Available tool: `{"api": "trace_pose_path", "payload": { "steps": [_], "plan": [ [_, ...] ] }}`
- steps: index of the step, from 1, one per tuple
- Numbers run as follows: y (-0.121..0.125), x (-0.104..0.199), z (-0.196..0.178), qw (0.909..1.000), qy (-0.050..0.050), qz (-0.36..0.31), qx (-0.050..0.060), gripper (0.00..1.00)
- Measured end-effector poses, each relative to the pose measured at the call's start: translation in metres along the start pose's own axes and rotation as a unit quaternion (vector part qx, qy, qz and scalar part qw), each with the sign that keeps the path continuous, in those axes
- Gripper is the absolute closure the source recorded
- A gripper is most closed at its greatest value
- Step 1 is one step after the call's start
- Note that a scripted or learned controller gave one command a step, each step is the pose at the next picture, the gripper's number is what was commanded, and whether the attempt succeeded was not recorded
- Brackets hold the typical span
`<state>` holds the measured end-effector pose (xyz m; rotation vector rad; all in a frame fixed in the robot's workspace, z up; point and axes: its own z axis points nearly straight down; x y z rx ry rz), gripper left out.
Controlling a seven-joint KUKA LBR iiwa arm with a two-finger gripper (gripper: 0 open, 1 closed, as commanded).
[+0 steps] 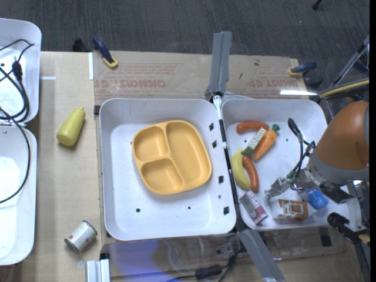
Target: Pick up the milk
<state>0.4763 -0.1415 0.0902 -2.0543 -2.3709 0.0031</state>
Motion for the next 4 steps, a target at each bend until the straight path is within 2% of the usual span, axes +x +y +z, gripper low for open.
{"api": "trace_pose_path", "payload": {
  "steps": [1,2,3,4],
  "plan": [
    [0.000,0.000,0.000,1.0000,0.000,0.000,0.000,0.00],
    [0.005,0.029,-0.001,0.9979,0.000,-0.066,-0.001,0.00],
    [0.005,0.028,-0.009,0.9980,-0.001,-0.064,-0.001,1.00],
    [0.020,0.078,-0.100,0.9879,-0.001,0.155,-0.001,1.00]
  ]
}}
